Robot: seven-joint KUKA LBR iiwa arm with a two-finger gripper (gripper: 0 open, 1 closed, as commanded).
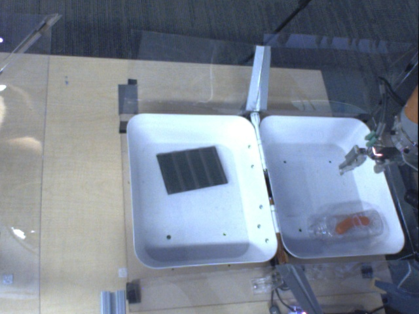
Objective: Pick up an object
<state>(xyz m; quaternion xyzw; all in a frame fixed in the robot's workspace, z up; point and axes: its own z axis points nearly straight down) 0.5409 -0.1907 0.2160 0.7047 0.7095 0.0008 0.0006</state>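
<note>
A dark grey ribbed rectangular pad (192, 169) lies flat in the left bin (196, 250), toward its back left. In the right bin (294, 136) a clear plastic package with orange contents (346, 224) rests near the front right corner. My gripper (360, 167) hangs over the right bin's right side, behind and slightly right of the clear package and apart from it. Its fingers (349, 160) are spread open with nothing between them.
A metal bracket (258, 80) stands at the back where the two bins meet. Cables and arm hardware (399, 129) crowd the right edge. Wooden bench (65, 195) extends to the left of the bins.
</note>
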